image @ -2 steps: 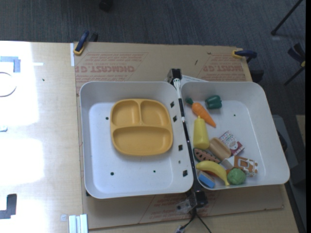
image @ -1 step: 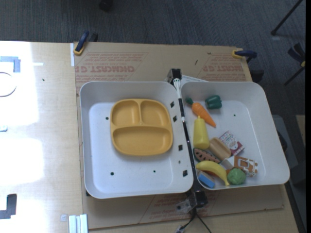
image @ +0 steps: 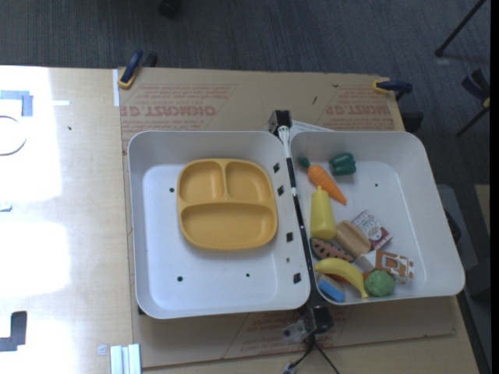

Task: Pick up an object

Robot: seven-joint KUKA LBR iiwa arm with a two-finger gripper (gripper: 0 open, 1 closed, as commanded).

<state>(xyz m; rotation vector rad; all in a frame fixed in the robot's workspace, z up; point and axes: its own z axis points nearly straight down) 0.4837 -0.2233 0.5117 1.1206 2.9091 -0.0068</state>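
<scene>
The scene is bright and evenly lit, and the focus is slightly soft everywhere. Strong glare washes out the tabletop [image: 47,201] to the left of the left white bin [image: 156,287], so the wood grain there is almost lost. The yellow divided plate [image: 228,204] inside this bin throws only a faint, soft shadow. The dark carpet [image: 257,22] beyond the bin looks dim and grainy.

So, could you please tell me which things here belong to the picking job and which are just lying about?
For the job, in the right bin:
carrot
green pepper
yellow bottle
banana
green ball

Just lying about:
yellow divided plate in the left bin
clamps on the cardboard
</scene>
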